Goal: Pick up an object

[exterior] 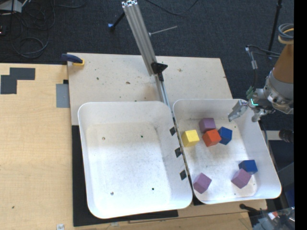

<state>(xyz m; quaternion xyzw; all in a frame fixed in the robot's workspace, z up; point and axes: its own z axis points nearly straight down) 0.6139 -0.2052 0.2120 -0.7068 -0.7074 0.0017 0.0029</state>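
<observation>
gripper (245, 110): right side of frame, over the upper right rim of the right bin; fingers spread apart, nothing between them
arm (283, 75): enters from right edge, orange band above the grey wrist
right bin (268, 152): white, shallow, lower right of frame; holds seven cubes
cluster, upper middle of right bin: purple cube (207, 125), orange cube (211, 137), blue cube (225, 135), packed close, orange touching blue; all lower left of gripper, apart from it
yellow cube (190, 137): just left of cluster, near bin's left wall
lower row of right bin: second purple cube (202, 182) lower left, third purple cube (241, 178) lower right, second blue cube (248, 166) just above it
left bin (91, 128): white, centre-left of frame, only dark specks on its floor
metal rail (141, 37): slants from top centre down to the gap between bins
</observation>
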